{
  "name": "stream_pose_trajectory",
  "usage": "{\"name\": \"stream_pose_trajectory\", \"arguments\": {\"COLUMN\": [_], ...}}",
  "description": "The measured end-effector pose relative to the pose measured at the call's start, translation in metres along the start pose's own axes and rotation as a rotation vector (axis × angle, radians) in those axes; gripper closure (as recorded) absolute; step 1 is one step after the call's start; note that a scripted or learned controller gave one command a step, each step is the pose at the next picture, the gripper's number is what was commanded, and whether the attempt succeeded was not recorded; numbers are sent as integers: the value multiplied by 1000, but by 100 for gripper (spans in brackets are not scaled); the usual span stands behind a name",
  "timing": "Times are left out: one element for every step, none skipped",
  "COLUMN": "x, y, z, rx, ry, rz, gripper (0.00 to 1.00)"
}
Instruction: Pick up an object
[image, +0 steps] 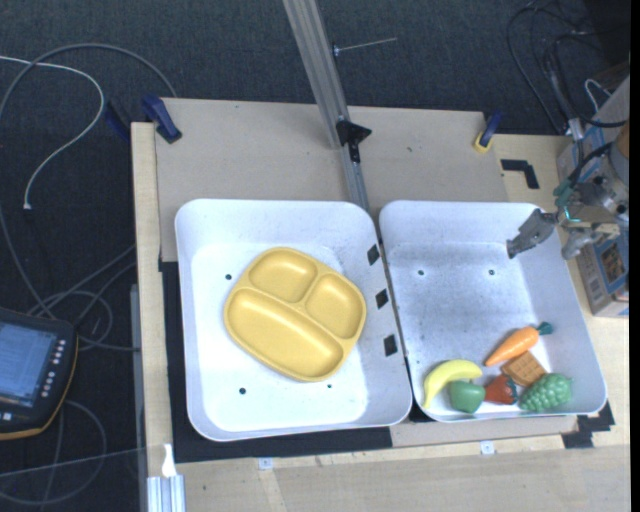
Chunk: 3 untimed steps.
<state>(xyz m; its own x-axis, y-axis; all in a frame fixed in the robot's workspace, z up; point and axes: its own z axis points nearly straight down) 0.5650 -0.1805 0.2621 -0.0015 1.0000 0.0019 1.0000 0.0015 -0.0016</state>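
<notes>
Several toy foods lie in the near right corner of the right bin (455, 290): an orange carrot (516, 344), a yellow banana (445, 377), a green apple (465, 397), a small red piece (500, 390), a brown waffle-like square (524, 369) and a bumpy green bunch (546, 392). My gripper (552, 238) hangs over the far right corner of that bin, well above and behind the pile. Its fingers (525, 238) are spread open and hold nothing.
A yellow divided plate (295, 313) lies in the left bin (200, 300). A metal post (330, 90) rises from the bench behind the gap between the bins. Cables and a pendant (30, 370) lie on the floor at left.
</notes>
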Motion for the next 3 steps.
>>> {"name": "stream_pose_trajectory", "arguments": {"x": [0,5,6], "y": [0,-5,-3], "z": [0,43,106], "rx": [0,2,6], "ry": [0,0,1], "rz": [0,1,1], "gripper": [0,0,0]}}
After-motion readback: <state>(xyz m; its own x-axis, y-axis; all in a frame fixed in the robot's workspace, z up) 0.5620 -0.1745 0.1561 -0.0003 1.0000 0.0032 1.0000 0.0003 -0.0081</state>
